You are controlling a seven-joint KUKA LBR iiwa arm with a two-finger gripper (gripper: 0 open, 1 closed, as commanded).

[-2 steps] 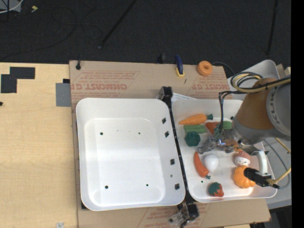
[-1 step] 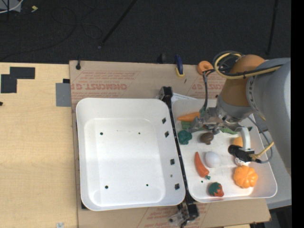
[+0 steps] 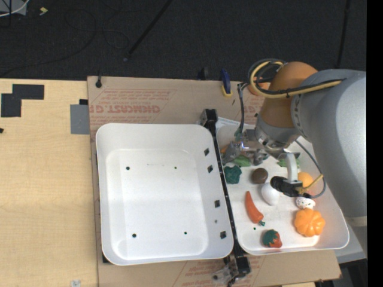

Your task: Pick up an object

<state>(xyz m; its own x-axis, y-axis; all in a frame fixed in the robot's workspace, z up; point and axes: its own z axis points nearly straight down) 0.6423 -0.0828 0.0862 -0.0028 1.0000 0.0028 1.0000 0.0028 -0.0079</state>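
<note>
My gripper (image 3: 250, 152) is down in the far left part of the right bin (image 3: 335, 244), under the grey arm with its orange band. A light green thing (image 3: 242, 159) lies right at the gripper's tip, and whether it is held cannot be seen. A dark green lumpy toy (image 3: 231, 174) and a brown round thing (image 3: 259, 175) lie just in front of the gripper. Nearer the front are a white egg shape (image 3: 268, 195), a red pepper (image 3: 253, 207), a strawberry (image 3: 272, 238) and an orange pumpkin (image 3: 309, 222).
The left bin (image 3: 108, 160) stands beside the right one, with black clips along their shared wall (image 3: 218, 178). A white speckled thing (image 3: 305, 203) and a yellow thing (image 3: 306, 179) lie near the arm. Cardboard lies under both bins.
</note>
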